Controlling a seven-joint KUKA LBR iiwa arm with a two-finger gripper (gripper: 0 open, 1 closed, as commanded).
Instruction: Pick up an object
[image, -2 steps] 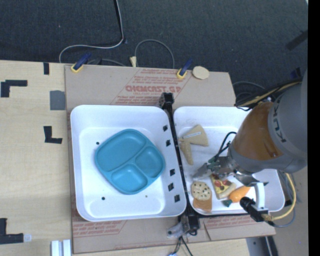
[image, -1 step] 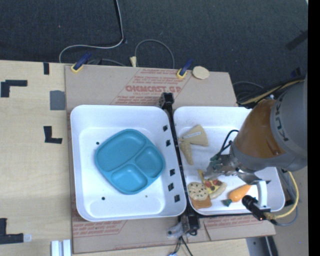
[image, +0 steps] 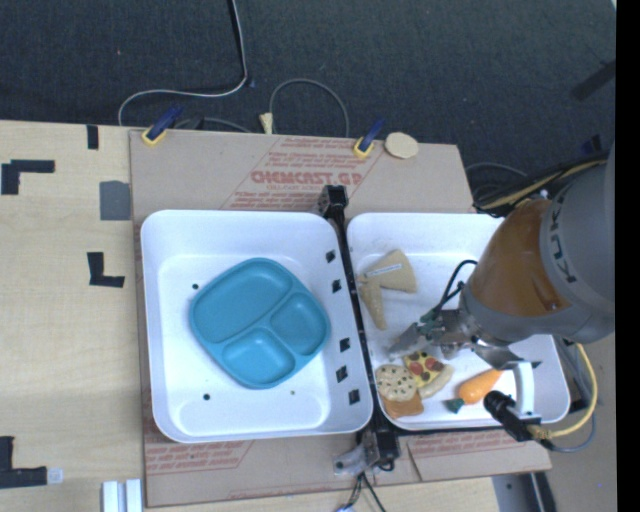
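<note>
Right bin (image: 440, 235) holds the candidates. Carrot (image: 478, 385): near the bin's front edge, long axis roughly left-right with a slight tilt, orange body toward upper right, green stem end (image: 454, 405) pointing lower left. Pizza slice (image: 427, 367) just left of it, touching or overlapping a cookie (image: 393, 380) that sits on a piece of toast (image: 403, 403). Two pale wedge-shaped pieces farther back: one (image: 392, 272) with its long axis left-right, the other (image: 373, 300) beside the divider, running front-to-back.

Gripper (image: 425, 335): low over the middle of the right bin, just behind the pizza slice, fingers pointing left. Open or closed: can't tell, too blurred and dark. Nothing visibly between the fingers. Carrot lies apart from it, to the right and front.

Left bin (image: 160, 240): blue divided plate (image: 260, 322), flat, sitting diagonally.
</note>
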